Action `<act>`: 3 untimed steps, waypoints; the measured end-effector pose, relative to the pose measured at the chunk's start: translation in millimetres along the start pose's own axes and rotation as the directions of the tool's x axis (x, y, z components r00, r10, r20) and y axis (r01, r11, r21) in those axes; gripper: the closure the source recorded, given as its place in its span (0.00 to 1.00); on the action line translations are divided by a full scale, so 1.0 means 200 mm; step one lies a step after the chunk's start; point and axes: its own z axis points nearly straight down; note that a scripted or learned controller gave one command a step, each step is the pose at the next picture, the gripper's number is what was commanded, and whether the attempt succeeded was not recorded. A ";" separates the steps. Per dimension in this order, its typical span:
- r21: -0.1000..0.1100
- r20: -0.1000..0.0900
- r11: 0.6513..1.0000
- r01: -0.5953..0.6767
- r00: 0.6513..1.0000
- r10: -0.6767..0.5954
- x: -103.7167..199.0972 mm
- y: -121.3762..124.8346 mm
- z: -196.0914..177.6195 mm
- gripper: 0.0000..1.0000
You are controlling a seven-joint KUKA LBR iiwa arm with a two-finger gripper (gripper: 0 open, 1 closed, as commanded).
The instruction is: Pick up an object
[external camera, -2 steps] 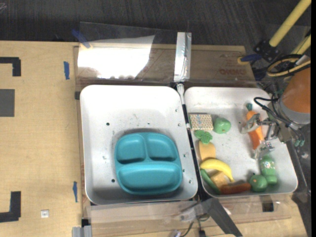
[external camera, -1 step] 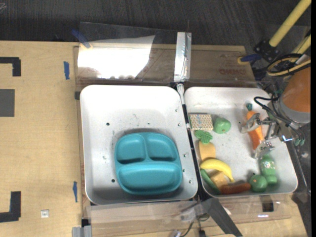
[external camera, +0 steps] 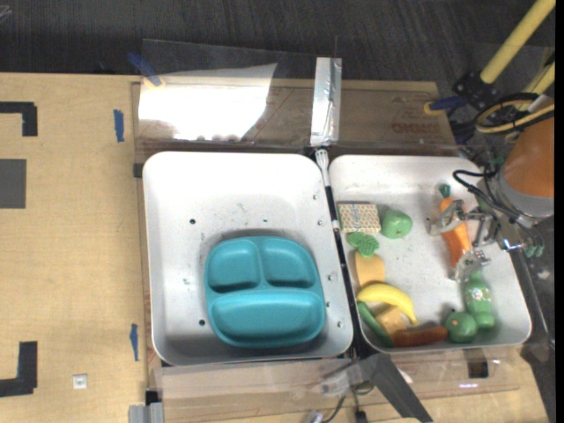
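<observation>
- Pale wooden bench top (external camera: 70, 236) carries two shallow white bins side by side, with dark carpet beyond the far edge.
- Left white plastic bin (external camera: 167, 192) holds a teal three-compartment plastic tray (external camera: 263, 291), lying flat toward its near side.
- Right white plastic bin (external camera: 388, 170) holds toy foods: a green toy apple (external camera: 398, 225), a tan waffle-like square (external camera: 358, 216), a yellow toy banana (external camera: 388, 298), a green toy bottle (external camera: 478, 293), and an orange toy carrot (external camera: 456, 242) near the bin's right side.
- Grey arm with the orange band (external camera: 533, 161) reaches over the right bin's far right corner; its two-finger metal gripper (external camera: 476, 236) sits low, just beside or over the carrot.
- Whether the fingers are spread or pressed together I cannot tell; wires and metal parts clutter that spot, and nothing can be said to be held.
- Judged step: the approach or grasp attempt on the carrot, with no lift done.
- Next move likely calls for a firm closure across the carrot's narrow width, then a straight rise clear of the bottle and the bin wall.
</observation>
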 end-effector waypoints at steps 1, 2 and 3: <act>-0.002 0.000 1.000 -0.004 1.000 0.004 0.02 0.01 0.00 0.00; -0.004 0.001 0.998 -0.062 0.998 0.062 0.01 0.01 0.00 0.00; -0.003 0.001 0.995 -0.095 0.995 0.095 0.00 0.03 0.00 0.00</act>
